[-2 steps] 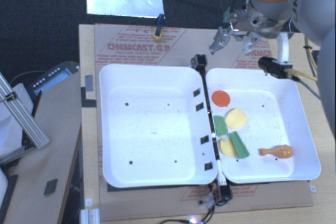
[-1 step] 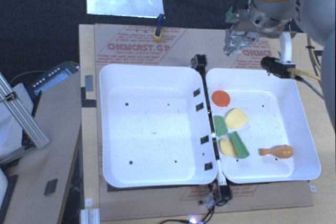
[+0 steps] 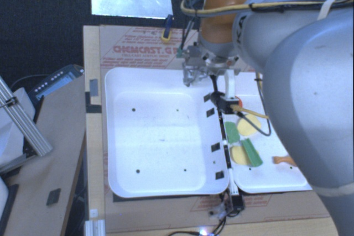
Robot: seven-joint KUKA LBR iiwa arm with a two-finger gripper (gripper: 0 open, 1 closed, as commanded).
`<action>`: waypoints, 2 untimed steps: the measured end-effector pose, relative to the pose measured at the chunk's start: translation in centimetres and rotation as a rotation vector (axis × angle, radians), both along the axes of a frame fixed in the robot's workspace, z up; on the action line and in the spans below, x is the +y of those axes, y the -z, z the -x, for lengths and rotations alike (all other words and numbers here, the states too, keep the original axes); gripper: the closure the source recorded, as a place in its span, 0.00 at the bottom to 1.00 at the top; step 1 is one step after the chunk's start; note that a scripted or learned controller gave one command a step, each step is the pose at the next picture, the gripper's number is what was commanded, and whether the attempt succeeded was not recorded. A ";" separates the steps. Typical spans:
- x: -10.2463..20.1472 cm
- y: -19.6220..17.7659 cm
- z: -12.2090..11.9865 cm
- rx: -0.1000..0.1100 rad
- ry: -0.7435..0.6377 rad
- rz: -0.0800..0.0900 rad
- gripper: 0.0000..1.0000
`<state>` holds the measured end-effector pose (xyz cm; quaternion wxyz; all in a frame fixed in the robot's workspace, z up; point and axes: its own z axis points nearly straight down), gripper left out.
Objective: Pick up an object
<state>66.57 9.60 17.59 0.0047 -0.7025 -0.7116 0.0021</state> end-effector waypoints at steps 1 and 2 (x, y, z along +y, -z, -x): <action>6.5 -13.9 -0.4 -0.027 0.001 -0.003 1.00; 8.6 -37.1 2.1 -0.030 0.006 -0.003 1.00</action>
